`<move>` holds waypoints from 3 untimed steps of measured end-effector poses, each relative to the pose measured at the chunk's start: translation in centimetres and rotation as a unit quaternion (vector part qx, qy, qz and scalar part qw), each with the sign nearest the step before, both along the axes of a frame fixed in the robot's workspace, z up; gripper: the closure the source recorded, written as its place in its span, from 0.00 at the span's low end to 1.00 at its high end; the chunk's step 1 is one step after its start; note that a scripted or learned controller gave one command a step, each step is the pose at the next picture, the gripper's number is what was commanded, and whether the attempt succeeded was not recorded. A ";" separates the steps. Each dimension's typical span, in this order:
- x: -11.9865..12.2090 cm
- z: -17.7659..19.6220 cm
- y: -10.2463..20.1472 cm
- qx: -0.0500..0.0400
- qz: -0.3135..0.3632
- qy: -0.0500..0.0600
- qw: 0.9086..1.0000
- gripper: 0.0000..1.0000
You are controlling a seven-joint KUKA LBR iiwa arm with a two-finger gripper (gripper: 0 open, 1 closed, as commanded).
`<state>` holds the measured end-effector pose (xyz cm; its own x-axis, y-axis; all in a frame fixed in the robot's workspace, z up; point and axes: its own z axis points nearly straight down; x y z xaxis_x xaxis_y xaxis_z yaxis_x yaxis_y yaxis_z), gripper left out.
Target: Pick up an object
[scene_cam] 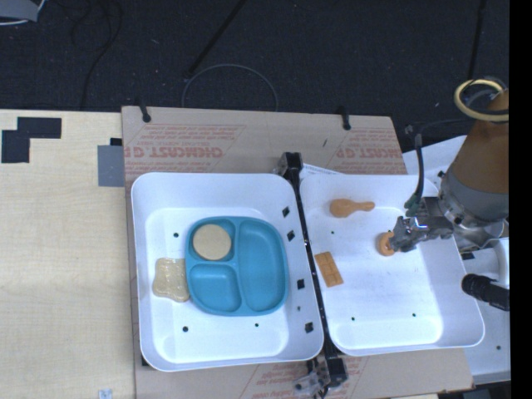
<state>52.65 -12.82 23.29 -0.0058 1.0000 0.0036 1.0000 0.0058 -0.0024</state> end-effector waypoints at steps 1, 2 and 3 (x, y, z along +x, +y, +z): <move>-0.7 0.8 5.0 0.000 -0.001 0.001 1.000 1.00; -0.5 -0.5 10.3 -0.001 -0.001 0.001 1.000 1.00; -1.2 -1.4 14.9 -0.001 -0.001 0.001 1.000 1.00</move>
<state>51.50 2.05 21.92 -0.0034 1.0000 0.0019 1.0000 0.0034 -0.0053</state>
